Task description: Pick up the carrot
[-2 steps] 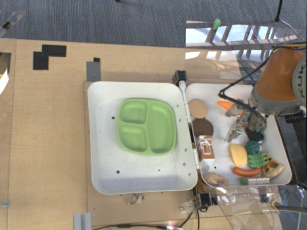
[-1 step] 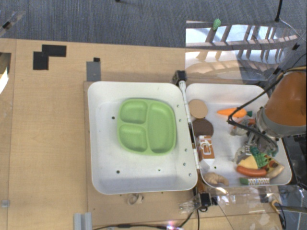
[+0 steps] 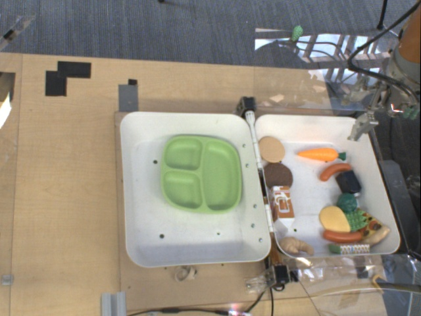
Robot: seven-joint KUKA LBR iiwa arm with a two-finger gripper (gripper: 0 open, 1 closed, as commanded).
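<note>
The carrot [image 3: 318, 155], orange with a small green top at its right end, lies flat in the back half of the right bin [image 3: 309, 127], apart from the other items. My gripper [image 3: 364, 125] hangs over the bin's back right corner, up and to the right of the carrot and well clear of it. The grey arm with its cables comes in from the upper right. Nothing shows in the gripper.
A red sausage [image 3: 335, 170] and a dark block [image 3: 348, 182] lie just right of and below the carrot. A tan disc [image 3: 271, 149] and a brown disc [image 3: 277, 174] sit to its left. Several toy foods crowd the bin's front right. The left bin holds a green divided plate [image 3: 200, 174].
</note>
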